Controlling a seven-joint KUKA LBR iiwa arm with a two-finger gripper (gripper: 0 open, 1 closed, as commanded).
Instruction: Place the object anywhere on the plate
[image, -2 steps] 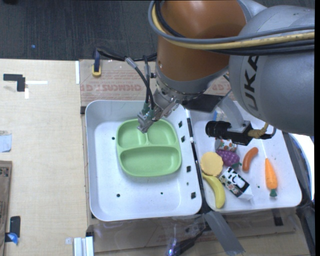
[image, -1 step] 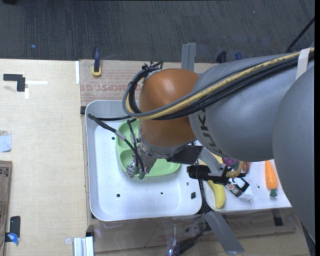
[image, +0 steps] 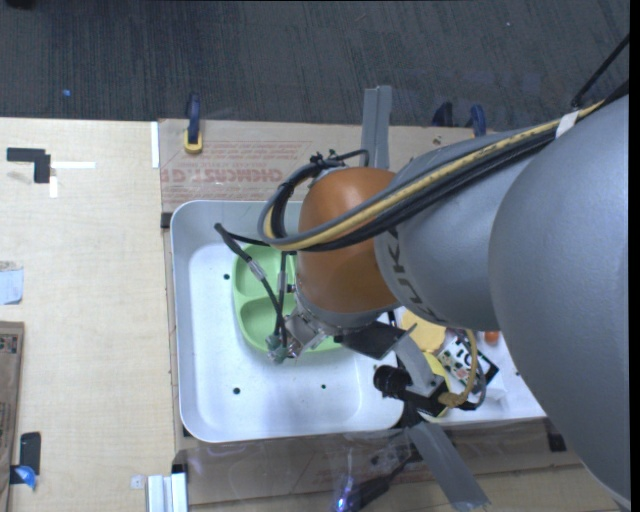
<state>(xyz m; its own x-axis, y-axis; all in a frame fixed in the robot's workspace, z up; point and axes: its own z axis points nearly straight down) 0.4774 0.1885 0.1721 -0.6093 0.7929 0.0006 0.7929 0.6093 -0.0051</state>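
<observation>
I see the gripper (image: 283, 347) low over the green plate's (image: 252, 300) near edge in the left bin (image: 200, 330); I cannot tell its opening or load.

Count of items at the bench — one camera, looking down at a slant.

One grey arm (image: 520, 220) with one orange band (image: 345, 240) above the wrist. One white bin (image: 200, 330) seen plainly; a second bin beside it is mostly covered by the arm, so only a strip of it (image: 500, 400) can be counted. One green plate (image: 250, 300), divided into compartments — their number cannot be told, since the wrist hides part of it. Two blue-handled clamps at the far edge of the bench, one (image: 193, 125) at left and one (image: 476, 118) at right. One cardboard sheet (image: 250, 165) with red lettering. One yellow-and-black object (image: 455, 360) in the covered bin.
</observation>
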